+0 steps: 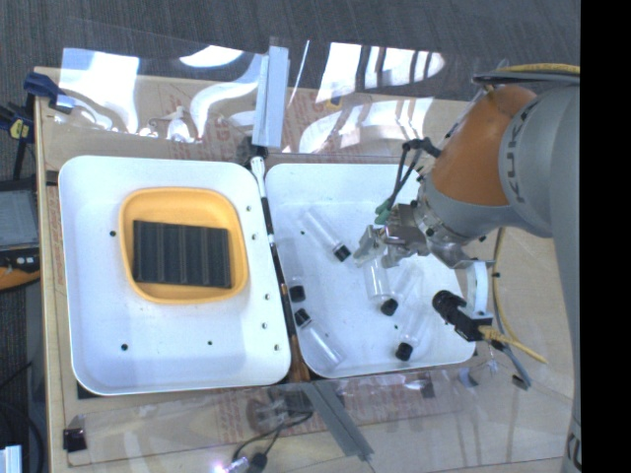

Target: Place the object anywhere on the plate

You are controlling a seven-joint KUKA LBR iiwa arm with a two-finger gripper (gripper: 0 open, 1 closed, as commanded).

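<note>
Camera view had the gripper (pixel 380 244) low in the right bin (pixel 296 190) over clear vials (pixel 379 286) w/ black caps — couldn't tell its state. Yellow plate (pixel 182 210) sat in the left bin. Imo center on one vial before closing.

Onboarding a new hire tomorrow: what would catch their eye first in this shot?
Probably the yellow plate with its dark ribbed centre, sitting in the left white bin. Next, the big grey arm with the orange band, reaching in from the right so that its tool is over the right bin. Below it, several clear vials with black caps lie scattered in that bin.
</note>
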